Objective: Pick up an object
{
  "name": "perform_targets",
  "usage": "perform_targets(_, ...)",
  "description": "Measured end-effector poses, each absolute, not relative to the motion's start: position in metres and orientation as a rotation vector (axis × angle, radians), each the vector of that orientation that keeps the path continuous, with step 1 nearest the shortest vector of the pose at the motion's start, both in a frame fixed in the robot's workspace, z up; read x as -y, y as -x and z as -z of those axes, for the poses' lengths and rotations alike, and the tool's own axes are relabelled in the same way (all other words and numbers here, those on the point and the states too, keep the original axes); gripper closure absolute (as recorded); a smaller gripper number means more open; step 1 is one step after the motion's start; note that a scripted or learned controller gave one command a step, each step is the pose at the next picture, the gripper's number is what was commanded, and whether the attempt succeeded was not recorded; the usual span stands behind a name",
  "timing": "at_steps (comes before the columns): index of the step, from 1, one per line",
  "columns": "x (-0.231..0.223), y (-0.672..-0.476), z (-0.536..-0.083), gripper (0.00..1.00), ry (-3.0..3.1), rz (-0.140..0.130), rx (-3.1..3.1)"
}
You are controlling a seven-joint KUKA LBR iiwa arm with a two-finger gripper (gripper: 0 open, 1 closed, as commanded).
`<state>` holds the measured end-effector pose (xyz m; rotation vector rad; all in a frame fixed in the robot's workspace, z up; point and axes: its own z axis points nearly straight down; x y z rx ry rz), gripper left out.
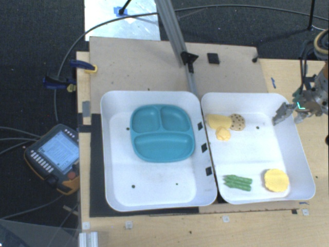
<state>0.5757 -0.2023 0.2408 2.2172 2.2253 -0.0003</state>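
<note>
The right bin (288,138) holds several toy foods. A yellow piece (218,121) and a speckled cookie (237,122) lie near its upper left, with a small yellow lump (223,134) just below them. Green beans (237,182) and a round yellow disc (276,180) rest near the front edge. My gripper (289,114) hangs at the bin's upper right rim, far from all the foods. Its fingers are spread, and nothing sits between them.
The left bin (118,189) carries a blue divided plate (162,133). A grey pole (172,24) slants down to the seam between the bins. A teach pendant (54,156) lies off the bench at the left.
</note>
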Motion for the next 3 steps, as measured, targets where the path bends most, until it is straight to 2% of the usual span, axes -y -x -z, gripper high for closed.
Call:
perform_targets(1,0.202,-0.576,-0.242,0.0,-2.216,-0.001,-2.225)
perform_targets(2,0.192,-0.579,-0.191,0.0,-2.215,0.001,-2.23)
perform_targets(3,0.197,-0.574,-0.147,0.0,-2.221,0.002,-2.224)
